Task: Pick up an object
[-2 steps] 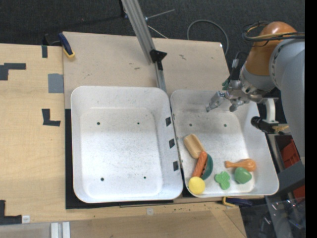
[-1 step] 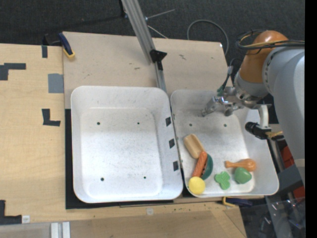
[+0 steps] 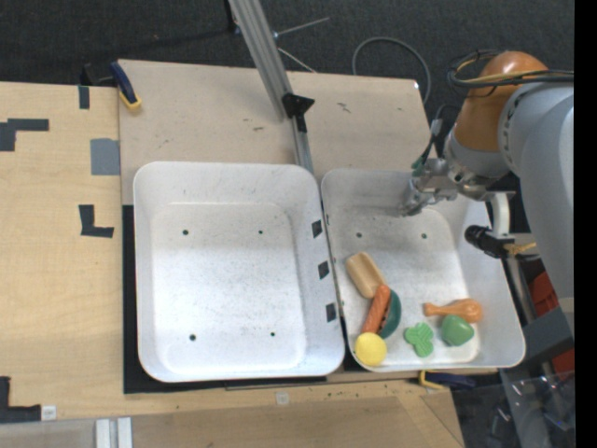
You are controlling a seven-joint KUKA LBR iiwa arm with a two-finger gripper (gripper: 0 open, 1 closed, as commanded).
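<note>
Upper right of frame: we see claw (image 3: 417,197) hovering over bare top of right bin (image 3: 373,189); spread or pressed together, we cannot tell. Toys clustered lower: bread roll (image 3: 365,273), carrot (image 3: 377,309), lemon (image 3: 370,348).

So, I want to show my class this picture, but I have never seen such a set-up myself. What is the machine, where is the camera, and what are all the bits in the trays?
The picture comes from one camera fixed above a bench, looking down at a slant. The grey machine with the orange band is a robot arm reaching in from the right. Its hand hangs over the far end of the right bin, apart from the toys.

Two shallow white bins sit side by side. The toys lie at the near end of the right bin: a tan bread roll, an orange carrot resting across a dark green piece, a yellow lemon, a small green piece, an orange drumstick shape and a green pepper-like piece. The left bin is beside it.
</note>
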